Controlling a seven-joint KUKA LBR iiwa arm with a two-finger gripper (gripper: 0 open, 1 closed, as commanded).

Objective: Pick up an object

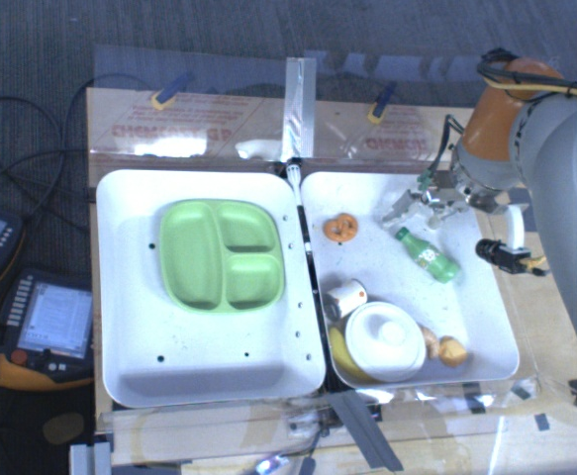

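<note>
Here is the gripper (414, 204) low over the right bin (496, 295), up at its one o'clock corner, with the grey arm (550, 156) reaching in from three o'clock and the orange band (491, 127) bright above the wrist. The fingers (399, 209) are spread apart with nothing between them, pointing toward nine o'clock, which looks like an approach and not a catch. The closest candidate is the green bottle (429, 254), lying on its side just beside the gripper at its five o'clock, cap end toward the gripper; lying flat like that, it offers a narrow body to pinch across. A small orange doughnut-shaped piece (340, 228) sits near the divider at nine o'clock of the gripper, clear of everything else. Down at the bin's six o'clock the pieces crowd together: a white lidded pot (384, 339) on something yellow (339, 349), a white cup (347, 296) touching it, and two brown lumps (444, 348) alongside, a harder pick. Over in the left bin (120, 265) a green divided tray (221, 255) lies flat in the middle.
</note>
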